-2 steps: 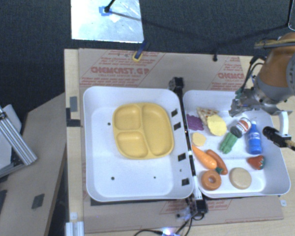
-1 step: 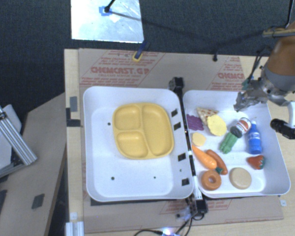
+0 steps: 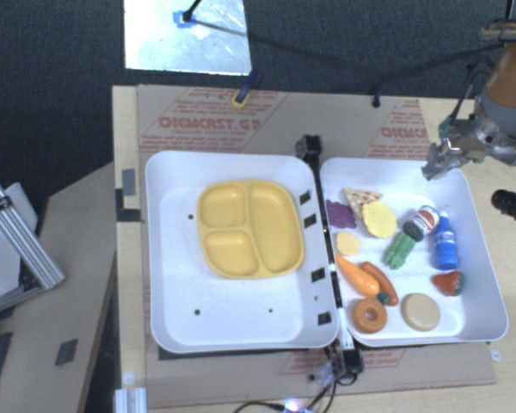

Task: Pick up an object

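The right bin point(image 3: 477, 222) holds several toy foods: a blue bottle point(image 3: 445, 244), a small can point(image 3: 422, 221), a green pickle point(image 3: 399, 250), a yellow chip point(image 3: 379, 219), a pizza wedge point(image 3: 359, 200), purple grapes point(image 3: 340, 214), a carrot point(image 3: 357, 275), a sausage point(image 3: 382, 282), a donut point(image 3: 369, 315), a tan cookie point(image 3: 420, 311) and a strawberry point(image 3: 448, 282). My gripper point(image 3: 439, 163) hangs above the bin's far right corner, apart from all of them, with nothing seen in it.
The left bin point(image 3: 168, 231) carries a yellow divided plate point(image 3: 248, 229). A black divider point(image 3: 320, 231) separates the bins. A metal sheet point(image 3: 187, 24) lies at the back, an aluminium frame point(image 3: 13, 239) at left.
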